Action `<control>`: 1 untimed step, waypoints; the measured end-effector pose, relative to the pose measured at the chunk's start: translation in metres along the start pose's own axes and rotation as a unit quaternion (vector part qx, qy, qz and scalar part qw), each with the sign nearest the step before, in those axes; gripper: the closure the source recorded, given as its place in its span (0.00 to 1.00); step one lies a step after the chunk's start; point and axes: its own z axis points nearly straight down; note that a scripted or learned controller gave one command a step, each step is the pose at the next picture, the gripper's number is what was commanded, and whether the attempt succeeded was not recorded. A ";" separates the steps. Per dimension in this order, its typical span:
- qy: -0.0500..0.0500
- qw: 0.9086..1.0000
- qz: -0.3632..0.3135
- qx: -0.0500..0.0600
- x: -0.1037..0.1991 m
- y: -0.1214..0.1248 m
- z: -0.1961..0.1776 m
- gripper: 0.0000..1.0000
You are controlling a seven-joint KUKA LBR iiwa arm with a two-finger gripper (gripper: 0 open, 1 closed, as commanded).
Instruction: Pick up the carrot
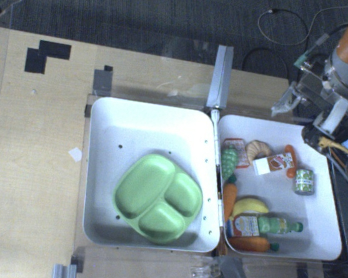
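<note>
Two bins on the surface. Carrot [230,197] lies in the right bin [331,246], against its left wall, tip pointing near, wedged beside a banana [250,206] and bottle [267,226], so approach is cramped. End effector [305,98] hangs beyond the bin's far edge; grip state cannot be told.

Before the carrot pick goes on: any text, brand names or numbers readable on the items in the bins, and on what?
None can be read.
Bottle: coloured label, print too blurred.
Green can: label too small.
Red-and-white carton: markings blurred.
Packet by the divider: print illegible.
Carrot and green sectioned plate: no markings seen.
</note>
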 end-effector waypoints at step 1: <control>0.000 0.994 -0.107 0.001 0.068 -0.081 0.071 0.00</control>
